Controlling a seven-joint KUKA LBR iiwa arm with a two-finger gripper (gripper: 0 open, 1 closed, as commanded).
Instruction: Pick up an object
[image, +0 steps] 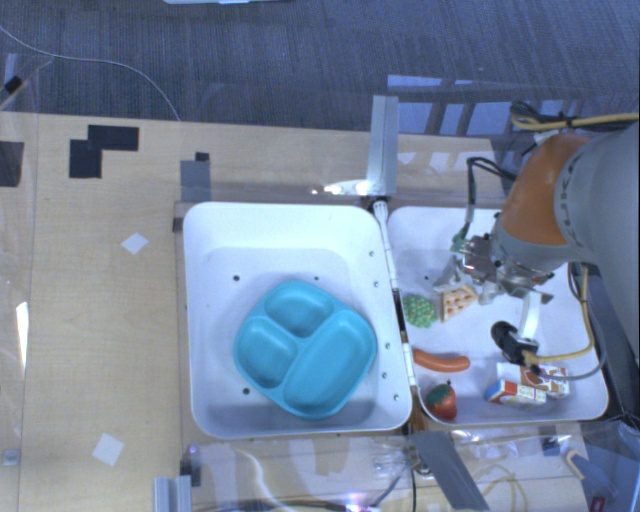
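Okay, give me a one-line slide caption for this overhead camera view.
KUKA arm's gripper low over the right bin beside toy food, blue divided plate in the left bin.

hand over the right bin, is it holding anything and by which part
It cannot be told. The hand sits low over the waffle-like toy beside the green toy, but the view does not settle whether anything is gripped.

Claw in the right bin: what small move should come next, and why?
Probably a short descent straight down. The claw hangs over the tan waffle-like piece beside the green broccoli in the right bin, and nothing is seen held. That piece looks like the nearest target.
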